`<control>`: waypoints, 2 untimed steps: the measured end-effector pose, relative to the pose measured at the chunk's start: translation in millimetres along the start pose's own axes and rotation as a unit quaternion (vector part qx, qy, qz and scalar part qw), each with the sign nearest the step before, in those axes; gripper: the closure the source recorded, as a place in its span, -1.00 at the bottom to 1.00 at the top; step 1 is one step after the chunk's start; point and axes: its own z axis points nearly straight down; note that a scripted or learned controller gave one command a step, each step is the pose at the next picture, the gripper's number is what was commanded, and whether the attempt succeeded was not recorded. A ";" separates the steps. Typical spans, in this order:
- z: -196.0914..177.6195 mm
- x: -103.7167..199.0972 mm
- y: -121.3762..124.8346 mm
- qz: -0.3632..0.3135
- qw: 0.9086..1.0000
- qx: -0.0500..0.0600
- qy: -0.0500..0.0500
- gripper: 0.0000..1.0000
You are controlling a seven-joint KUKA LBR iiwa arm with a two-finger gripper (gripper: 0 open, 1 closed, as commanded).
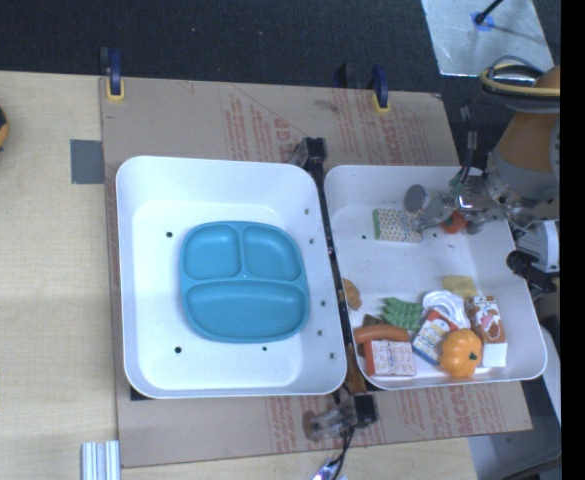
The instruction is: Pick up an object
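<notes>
I read the gripper [450, 211] low over the far part of the right bin [357, 268], the arm [517, 148] reaching in from the right. I cannot tell from this view whether the jaws are released or clenched, and I see nothing that I can confirm between them. Just beside the jaws lie a small patterned packet [396, 224] and a small red piece [454, 222]; either is a candidate for the pick. I judge the packet light, flat and soft, likely to slide on the smooth bin floor, so I would take it across its short edges. The remaining items crowd the near corner: an orange fruit [461, 353], a green toy [403, 312], a carton [431, 336] and a flat box [391, 358], touching one another, so a pick there risks snagging neighbours. The fruit looks round and slippery. The left bin [137, 268] carries a blue divided plate [243, 280] on the tabletop [32, 268].
</notes>
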 end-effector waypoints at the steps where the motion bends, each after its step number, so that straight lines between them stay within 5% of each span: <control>1: -101.4 -0.4 27.6 0.001 1.000 -0.001 -0.001 -1.00; 2: -55.9 4.6 -81.5 0.003 1.000 0.010 0.003 -1.00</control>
